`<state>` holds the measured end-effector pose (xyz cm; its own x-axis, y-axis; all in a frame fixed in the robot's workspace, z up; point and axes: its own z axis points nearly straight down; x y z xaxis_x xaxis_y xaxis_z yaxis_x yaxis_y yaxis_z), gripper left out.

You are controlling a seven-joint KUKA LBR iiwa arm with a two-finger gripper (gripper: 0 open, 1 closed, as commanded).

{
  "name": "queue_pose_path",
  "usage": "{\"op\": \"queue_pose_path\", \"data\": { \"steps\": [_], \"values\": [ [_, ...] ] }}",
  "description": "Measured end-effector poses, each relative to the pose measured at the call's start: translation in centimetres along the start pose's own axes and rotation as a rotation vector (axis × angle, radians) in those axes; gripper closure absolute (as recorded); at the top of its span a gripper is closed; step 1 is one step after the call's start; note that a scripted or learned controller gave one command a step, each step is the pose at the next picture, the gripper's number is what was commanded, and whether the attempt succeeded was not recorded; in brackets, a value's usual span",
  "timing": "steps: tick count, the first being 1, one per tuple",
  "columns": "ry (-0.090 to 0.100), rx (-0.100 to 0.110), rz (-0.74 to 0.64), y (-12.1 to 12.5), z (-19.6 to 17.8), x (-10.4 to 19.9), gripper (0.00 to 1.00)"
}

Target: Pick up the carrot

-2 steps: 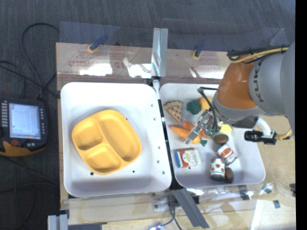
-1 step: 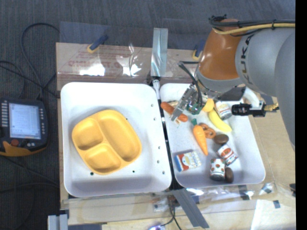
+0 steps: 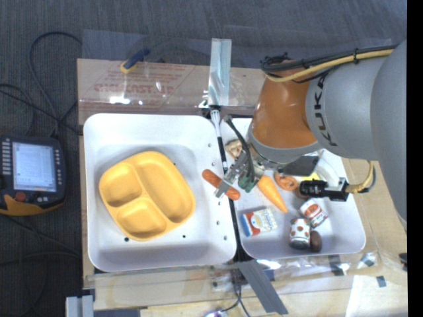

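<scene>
— Orange is what I'm chasing: the tapered orange carrot (image 3: 271, 193) lies in the right-hand shallow white bin (image 3: 344, 242), just to the right of my pincer (image 3: 232, 180) and slightly below it, thick end towards the pincer, tip pointing down and away.

— Is the pincer on it?

— No. It sits over the divider between the two bins, and I see nothing between its fingers. Whether they're apart or together I can't tell from up here; the wrist hides too much.

— What's that orange-red thing right by it?

— A small orange-red sausage-shaped piece (image 3: 220, 184), just left of the pincer at the edge of the left white bin (image 3: 106, 137). I'd judge that the likely wrong pick, so I must shift right, not left.

— Anything crowding the carrot?

— A small red, white and blue carton (image 3: 258, 221) below it and a round orange slice (image 3: 285, 181) just beyond it, both close. The yellow divided plastic plate (image 3: 146, 193) is far left, no concern.

— So how do you take it?

— Centre over the carrot's thick half, turn the fingers across its length, come straight down, and close only once it sits between them.
</scene>
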<state>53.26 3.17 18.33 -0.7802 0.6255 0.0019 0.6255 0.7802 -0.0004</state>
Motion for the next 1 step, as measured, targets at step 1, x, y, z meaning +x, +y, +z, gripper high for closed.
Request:
{"op": "queue_pose_path", "data": {
  "steps": [1],
  "values": [
    [-0.011,-0.007,-0.113,-3.28,-14.07,2.33,1.00]
  ]
}}
